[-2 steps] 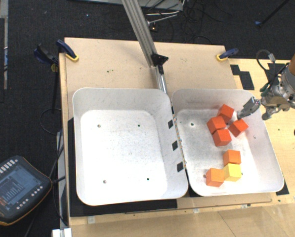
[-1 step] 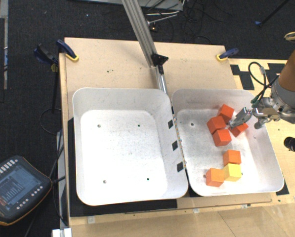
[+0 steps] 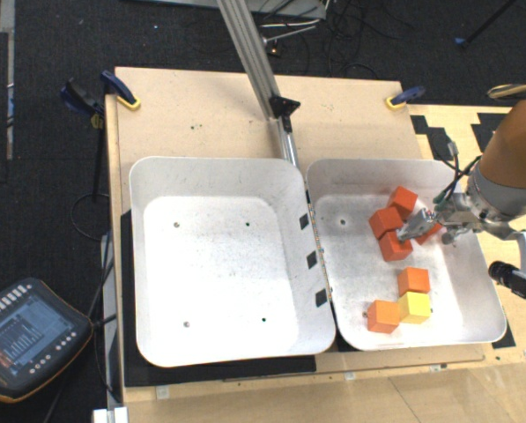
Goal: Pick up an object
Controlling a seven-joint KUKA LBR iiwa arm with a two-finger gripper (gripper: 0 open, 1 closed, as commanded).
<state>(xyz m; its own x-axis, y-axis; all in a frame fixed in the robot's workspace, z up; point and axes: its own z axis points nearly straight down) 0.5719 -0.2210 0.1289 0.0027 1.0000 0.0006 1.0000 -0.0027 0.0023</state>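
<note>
Where arm enters rt bin (image 3: 474, 320), end effector (image 3: 418, 227) amid red blocks (image 3: 391, 227), finger state unclear, can't tell.

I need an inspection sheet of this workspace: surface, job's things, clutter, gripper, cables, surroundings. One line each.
Surface: wooden bench bearing left bin and right bin.
Job's things: orange blocks clustered in the right bin; lower down, one yellow block between two more orange ones.
Clutter: nothing seen.
Gripper: gripper at the upper orange cluster; grasp cannot be judged.
Cables: black cables on the floor beyond the bench.
Surroundings: teach pendant lower left; blue clamps at bench corners.
</note>
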